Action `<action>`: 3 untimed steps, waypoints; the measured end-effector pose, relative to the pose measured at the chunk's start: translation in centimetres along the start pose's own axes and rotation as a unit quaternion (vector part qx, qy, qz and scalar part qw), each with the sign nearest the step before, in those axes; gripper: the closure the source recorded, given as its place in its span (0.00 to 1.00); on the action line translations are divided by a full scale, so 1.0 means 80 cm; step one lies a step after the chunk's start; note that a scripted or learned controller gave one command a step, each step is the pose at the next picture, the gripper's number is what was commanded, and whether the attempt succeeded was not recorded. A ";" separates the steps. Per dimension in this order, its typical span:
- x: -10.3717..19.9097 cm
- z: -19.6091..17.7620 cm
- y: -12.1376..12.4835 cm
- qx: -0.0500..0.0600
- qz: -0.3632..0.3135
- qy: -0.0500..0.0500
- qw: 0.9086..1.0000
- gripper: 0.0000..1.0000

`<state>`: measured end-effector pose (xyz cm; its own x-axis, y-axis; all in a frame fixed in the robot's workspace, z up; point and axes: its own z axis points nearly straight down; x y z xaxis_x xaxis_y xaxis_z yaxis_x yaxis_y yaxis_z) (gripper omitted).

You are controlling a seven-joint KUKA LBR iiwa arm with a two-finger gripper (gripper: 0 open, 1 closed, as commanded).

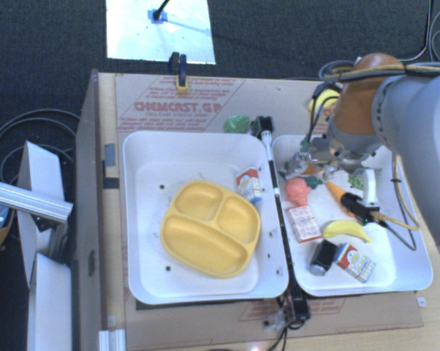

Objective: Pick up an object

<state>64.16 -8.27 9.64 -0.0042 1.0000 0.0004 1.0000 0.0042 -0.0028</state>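
Just below the gripper [308,163], whose finger state I cannot tell, lies the pink toy fruit [298,191] (probably light, rounded, smooth plastic that may slip), so a hold across its widest middle seems safest.

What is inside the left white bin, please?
Inside the left white bin lies a yellow divided tray, its compartments bare. A small carton rests beside the tray's upper right corner. The bin floor under the tray is covered, so unknown.
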 end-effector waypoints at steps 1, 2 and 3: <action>0.000 -0.021 0.002 -0.004 0.000 0.000 1.000 1.00; -0.056 -0.117 -0.069 -0.004 0.004 -0.001 1.000 1.00; -0.140 0.003 -0.024 -0.004 0.000 0.000 1.000 1.00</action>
<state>62.32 -19.46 9.37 -0.0042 1.0000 -0.0006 1.0000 0.0042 0.0046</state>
